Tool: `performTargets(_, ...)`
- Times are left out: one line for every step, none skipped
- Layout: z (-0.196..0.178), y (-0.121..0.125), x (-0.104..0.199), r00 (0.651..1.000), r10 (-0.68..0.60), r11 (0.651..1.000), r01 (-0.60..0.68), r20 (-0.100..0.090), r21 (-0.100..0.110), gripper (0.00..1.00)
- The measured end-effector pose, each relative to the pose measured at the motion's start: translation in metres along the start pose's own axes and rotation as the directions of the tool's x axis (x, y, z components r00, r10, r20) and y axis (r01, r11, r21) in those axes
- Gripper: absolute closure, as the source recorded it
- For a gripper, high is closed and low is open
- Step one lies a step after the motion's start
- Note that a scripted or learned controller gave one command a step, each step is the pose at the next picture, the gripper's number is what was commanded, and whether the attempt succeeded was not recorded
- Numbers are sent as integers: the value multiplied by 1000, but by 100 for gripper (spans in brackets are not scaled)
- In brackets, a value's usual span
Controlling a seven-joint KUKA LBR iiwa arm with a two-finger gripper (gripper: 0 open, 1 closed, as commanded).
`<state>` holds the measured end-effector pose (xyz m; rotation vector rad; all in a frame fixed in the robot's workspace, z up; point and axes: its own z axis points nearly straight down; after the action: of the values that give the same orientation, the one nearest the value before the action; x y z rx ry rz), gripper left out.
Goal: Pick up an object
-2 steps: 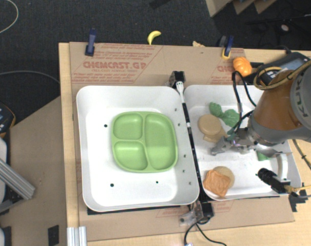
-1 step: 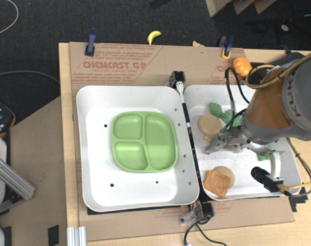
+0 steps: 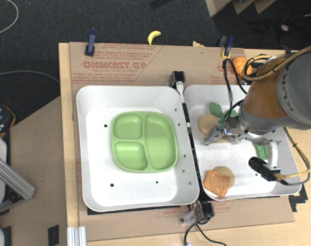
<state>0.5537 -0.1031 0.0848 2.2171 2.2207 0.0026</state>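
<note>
Camera view, from the near edge back: a tan, bun-like piece of toy food (image 3: 218,181) lies at the front of the right bin (image 3: 237,191), well apart from the gripper. In the left bin (image 3: 89,137) sits a green divided plate (image 3: 144,141). Mid-bin on the right, the gripper (image 3: 215,135) hangs low beside a beige round item (image 3: 208,123), its fingers parted a little with nothing visibly between them. Just behind lies a dark green piece (image 3: 215,108). Farther back, a yellow banana (image 3: 153,36) rests at the cardboard's (image 3: 114,65) far edge.
</note>
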Motion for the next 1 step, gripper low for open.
performTargets(0,39,-48,1000,4,1000,-4,2,-1,0)
